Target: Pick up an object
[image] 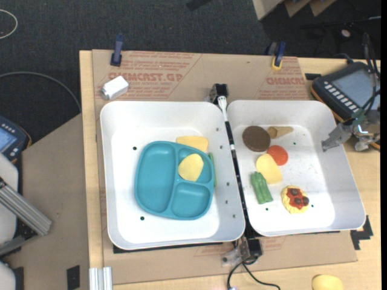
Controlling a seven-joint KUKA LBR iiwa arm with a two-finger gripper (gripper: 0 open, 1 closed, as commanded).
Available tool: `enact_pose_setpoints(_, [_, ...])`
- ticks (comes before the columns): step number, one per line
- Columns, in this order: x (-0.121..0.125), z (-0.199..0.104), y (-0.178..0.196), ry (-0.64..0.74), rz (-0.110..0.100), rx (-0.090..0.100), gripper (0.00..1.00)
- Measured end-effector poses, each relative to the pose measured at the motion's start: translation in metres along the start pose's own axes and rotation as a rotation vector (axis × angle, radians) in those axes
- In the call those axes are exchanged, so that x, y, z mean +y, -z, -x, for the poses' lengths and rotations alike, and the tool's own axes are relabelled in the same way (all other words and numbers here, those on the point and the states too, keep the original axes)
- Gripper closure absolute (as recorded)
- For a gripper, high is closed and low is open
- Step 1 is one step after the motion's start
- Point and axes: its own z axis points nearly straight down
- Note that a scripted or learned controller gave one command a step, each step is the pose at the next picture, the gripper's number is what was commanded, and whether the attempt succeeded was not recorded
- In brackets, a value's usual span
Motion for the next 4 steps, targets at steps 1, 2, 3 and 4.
enact_pose_setpoints(1, [-0.035,-0.055,0.067,0.004,0.003,0.001,0.00])
enact_pose_setpoints(2, [-0.042,-0.119,0.172,0.007,0.011,0.000,0.00])
enact_pose_setpoints(3, [-0.033,-0.183,0.290,0.007,0.014,0.001,0.00])
enact_pose_setpoints(4, [-0.053,-0.237,0.188,0.006,-0.012,0.001,0.00])
